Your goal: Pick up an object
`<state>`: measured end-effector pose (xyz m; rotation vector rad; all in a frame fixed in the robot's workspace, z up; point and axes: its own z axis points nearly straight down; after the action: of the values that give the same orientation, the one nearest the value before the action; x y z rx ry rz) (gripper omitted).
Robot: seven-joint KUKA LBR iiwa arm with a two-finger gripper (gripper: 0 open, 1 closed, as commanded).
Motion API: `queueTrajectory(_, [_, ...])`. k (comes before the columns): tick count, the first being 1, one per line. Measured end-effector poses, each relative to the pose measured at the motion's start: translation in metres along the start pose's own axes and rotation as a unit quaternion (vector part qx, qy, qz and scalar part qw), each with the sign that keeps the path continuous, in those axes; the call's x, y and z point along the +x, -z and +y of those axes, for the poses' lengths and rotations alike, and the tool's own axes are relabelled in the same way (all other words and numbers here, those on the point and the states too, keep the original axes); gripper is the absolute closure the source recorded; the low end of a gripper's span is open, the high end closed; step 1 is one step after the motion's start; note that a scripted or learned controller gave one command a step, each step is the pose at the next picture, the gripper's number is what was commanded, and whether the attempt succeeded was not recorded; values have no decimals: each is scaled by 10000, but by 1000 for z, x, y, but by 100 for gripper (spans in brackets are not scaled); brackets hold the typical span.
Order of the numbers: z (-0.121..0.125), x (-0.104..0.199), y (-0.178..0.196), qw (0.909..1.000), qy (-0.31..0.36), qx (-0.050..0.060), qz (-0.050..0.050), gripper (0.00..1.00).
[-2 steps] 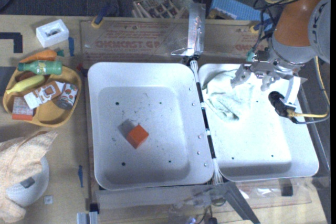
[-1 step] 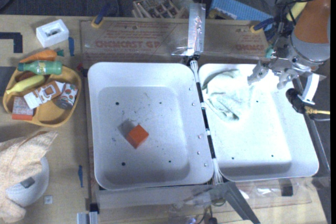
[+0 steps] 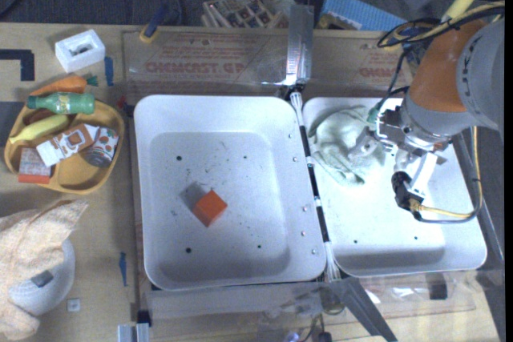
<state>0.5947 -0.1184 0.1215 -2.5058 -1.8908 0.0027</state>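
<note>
An orange block [image 3: 211,207] lies on the floor of the left bin [image 3: 160,124], a little left of its middle. A crumpled pale green-white cloth [image 3: 341,140] sits in the upper left part of the right bin [image 3: 449,244]. My gripper [image 3: 367,146] reaches in from the right and is down at the cloth's right edge, touching or nearly touching it. The grey arm with its orange band [image 3: 445,80] hangs over the right bin's upper right.
A yellow bowl [image 3: 68,180] with a green bottle, a banana and small packets stands left of the bins. A white box [image 3: 80,50] lies at the far left back. A beige cloth [image 3: 36,244] covers the front left corner. A yellow cable [image 3: 441,212] trails in the right bin.
</note>
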Motion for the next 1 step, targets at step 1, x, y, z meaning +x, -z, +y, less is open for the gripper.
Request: queueTrajectory(1, [0,0,0,10000,-1,-2,0,0])
